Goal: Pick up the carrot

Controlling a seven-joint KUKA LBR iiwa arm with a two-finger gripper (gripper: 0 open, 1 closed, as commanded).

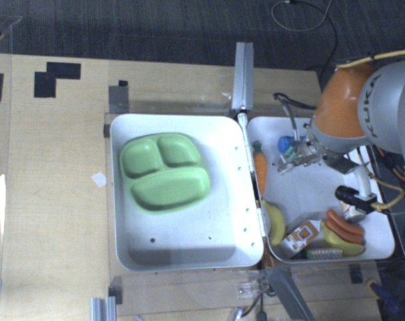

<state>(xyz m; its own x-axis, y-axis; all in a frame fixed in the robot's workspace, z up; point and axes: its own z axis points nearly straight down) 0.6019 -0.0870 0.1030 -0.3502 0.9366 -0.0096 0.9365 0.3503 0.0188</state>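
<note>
Two white bins sit side by side on the wooden counter. Nearest the camera, front of the right bin: a small printed packet, a dark flat wrapper just beside it, a yellow-green fruit and two red sausages lying against it. Banana lies along the right bin's left wall, near the front. Left bin holds a green divided plate, flat, toward its back-left part. Carrot lies in the right bin, tight against the left wall, beyond the banana, long axis running front to back, green stub at the far end. Nothing touches it. Claw hangs over the middle-back of the right bin, right of the carrot and apart from it; cannot tell how its fingers stand, too small and cluttered. Blue object just behind the claw. Arm with its orange band comes in from the right. Far side: metal post between the bins, black cable on dark floor.
</note>
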